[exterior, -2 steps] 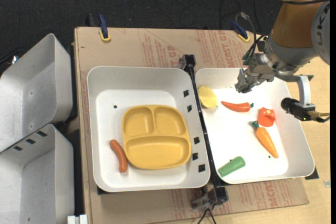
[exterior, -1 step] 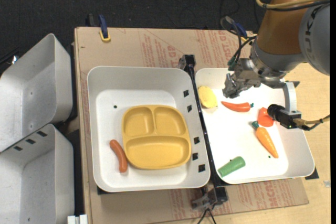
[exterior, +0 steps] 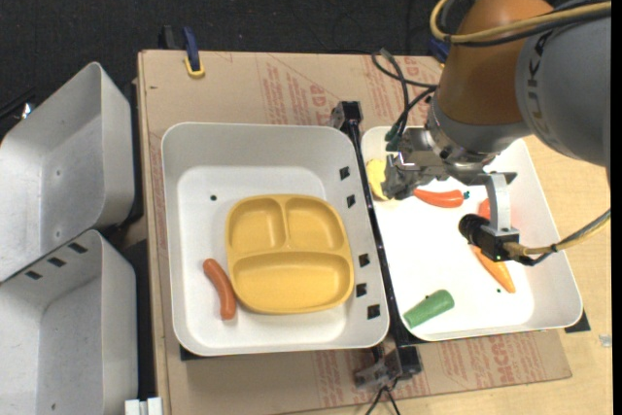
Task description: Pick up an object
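The grey arm with its orange band reaches in from the right and hangs over the right bin (exterior: 559, 306), its gripper (exterior: 400, 178) down at that bin's upper left corner. The metal fingers sit right against a yellow object (exterior: 376, 178) tucked by the bin's left wall, but whether they are open, closed or gripping cannot be told from this angle, as the wrist covers much of them. Just beside the gripper, to its right, lies a red chili pepper (exterior: 439, 197) on the white floor. Further right, an orange carrot (exterior: 496, 269) lies slanted, partly under a black part of the arm's hardware. Near the bin's front edge rests a green cucumber (exterior: 429, 307), well apart from the gripper. Over in the left bin (exterior: 185, 209), a yellow divided plate (exterior: 289, 253) sits in the middle, and a sausage (exterior: 220, 288) lies just beside the plate's lower left edge.
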Tool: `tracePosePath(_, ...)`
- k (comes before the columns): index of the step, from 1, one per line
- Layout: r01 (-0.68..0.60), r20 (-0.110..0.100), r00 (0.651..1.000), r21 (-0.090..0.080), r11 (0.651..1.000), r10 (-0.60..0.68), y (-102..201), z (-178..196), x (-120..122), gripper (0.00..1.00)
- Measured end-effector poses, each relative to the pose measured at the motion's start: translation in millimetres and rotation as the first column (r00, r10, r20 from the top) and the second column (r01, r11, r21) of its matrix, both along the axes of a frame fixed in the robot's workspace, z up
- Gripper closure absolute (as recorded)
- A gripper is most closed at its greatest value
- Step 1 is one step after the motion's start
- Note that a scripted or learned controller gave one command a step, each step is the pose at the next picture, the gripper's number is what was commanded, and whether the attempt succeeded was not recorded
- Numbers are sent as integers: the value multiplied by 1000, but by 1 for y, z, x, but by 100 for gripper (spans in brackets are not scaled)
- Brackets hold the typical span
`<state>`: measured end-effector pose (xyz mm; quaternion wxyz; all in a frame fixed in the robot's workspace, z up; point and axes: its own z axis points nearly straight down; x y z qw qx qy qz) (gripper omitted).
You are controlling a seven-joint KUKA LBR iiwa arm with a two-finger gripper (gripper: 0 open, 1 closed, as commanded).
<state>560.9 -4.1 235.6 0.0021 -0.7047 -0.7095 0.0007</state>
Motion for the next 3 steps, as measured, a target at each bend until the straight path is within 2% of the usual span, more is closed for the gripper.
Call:
tracePosePath(1,0,0,1000,-1,1000,0,47,-12,-21,100)
tracePosePath(2,-2,3,1000,0,1000,2,97,4,-42,100)
tracePosePath(3,6,3,1000,-2,1000,-6,93,3,-41,0)
